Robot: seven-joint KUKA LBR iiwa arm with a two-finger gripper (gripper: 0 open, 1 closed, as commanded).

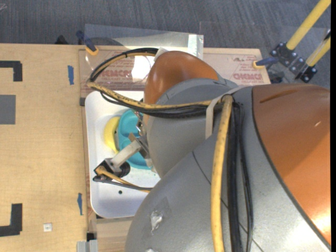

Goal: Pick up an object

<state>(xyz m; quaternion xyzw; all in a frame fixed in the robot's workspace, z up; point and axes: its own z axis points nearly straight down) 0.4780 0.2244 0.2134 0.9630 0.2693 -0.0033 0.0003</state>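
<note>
The arm covers most of the white bin on the surface. You cannot tell whether the tool is open or closed — the arm hides it. A teal object lies right beside the tool, with a yellow object just beyond it.

Light bright, even, diffuse, from overhead. Desk flat-lit, no hard shadows. White bin close to overexposed along its left wall; soft shadow on its floor under the arm. Washed-out glare patch on the clear sheet at top. Dull sheen on the orange band. Arm sits close to the lens, slightly soft; carpet grain sharp.
</note>
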